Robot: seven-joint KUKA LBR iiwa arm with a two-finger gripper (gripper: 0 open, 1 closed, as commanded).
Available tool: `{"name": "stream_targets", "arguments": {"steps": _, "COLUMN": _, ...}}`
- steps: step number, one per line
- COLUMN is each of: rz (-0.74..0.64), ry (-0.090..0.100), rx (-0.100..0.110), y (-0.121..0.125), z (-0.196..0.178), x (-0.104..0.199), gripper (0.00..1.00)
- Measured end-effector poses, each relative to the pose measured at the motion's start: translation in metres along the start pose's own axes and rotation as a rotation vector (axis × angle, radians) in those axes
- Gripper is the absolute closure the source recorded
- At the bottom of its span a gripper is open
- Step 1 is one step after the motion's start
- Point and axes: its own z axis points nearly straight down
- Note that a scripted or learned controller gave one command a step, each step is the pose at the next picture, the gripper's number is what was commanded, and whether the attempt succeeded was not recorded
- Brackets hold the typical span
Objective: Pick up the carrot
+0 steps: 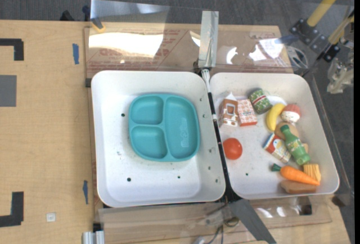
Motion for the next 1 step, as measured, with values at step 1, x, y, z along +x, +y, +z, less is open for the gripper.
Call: {"name": "stream_targets", "arguments": {"steps": 1, "rz": 0.004, "ry": -0.005, "rx": 0.010, "y": -0.0017, "z": -0.0124, "x": -0.0016, "gripper": 1.00}}
